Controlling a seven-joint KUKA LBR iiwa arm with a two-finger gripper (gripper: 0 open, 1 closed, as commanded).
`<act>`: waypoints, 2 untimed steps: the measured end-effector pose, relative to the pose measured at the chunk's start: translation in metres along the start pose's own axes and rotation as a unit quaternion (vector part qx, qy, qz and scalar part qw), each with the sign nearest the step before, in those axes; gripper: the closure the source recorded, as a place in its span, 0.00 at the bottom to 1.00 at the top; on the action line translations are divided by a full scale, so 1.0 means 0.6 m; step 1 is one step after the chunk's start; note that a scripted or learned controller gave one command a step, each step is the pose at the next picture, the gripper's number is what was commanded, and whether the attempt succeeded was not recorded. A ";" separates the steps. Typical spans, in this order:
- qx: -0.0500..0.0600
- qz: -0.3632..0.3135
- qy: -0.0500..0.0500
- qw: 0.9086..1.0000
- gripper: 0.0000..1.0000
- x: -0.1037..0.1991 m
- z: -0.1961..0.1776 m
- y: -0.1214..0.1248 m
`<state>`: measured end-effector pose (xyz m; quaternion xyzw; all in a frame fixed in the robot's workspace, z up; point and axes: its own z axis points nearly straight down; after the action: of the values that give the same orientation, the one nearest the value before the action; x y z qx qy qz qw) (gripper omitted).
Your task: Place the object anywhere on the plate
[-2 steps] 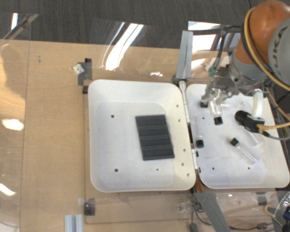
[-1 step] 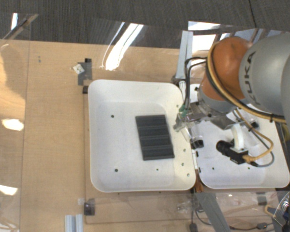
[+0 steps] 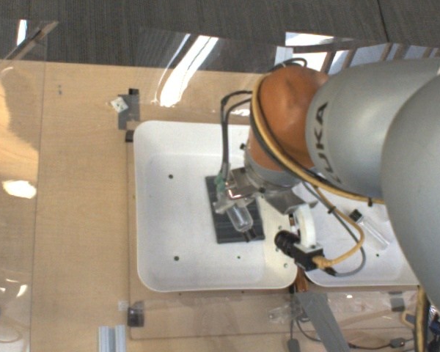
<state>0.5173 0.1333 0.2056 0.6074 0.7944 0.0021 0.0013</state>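
1. The letters "KUKA" are showing in dark print, running sideways, on the smooth grey shell of the arm [image 3: 381, 138], just beside its glossy orange band [image 3: 286, 116].
2. The arm is reaching in from the right and hanging over the left bin [image 3: 161, 196], a shallow white tray with rounded corners and a matte, plastic-looking floor dotted with a few small dark spots.
3. The hand [image 3: 235, 207] is sitting low over a dark, flat, rectangular plate [image 3: 224, 229] lying tilted near the middle of the left bin; its surface is looking ribbed or textured, though the detail is too fine to be sure.
4. A small clear or pale thing is appearing at the tip of the hand, right over the plate; I cannot tell whether it is the task's object or part of the hand, nor whether the hand is open or closed.
5. Black and yellowish cables [image 3: 330, 259] are looping around the wrist, smooth and rubbery, with a white fitting beside them.
6. The right bin [image 3: 367, 273] is lying mostly under the arm, with its white rim peeking out.
7. The bench [image 3: 73, 196] is looking like pale wood, with glare streaking across a clear sheet on it.
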 end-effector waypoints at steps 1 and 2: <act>0.001 -0.059 0.000 0.998 1.00 0.065 -0.029 0.027; 0.002 -0.012 0.000 1.000 1.00 0.152 0.049 0.009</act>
<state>0.4985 0.2225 0.1766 0.5977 0.8017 0.0004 0.0000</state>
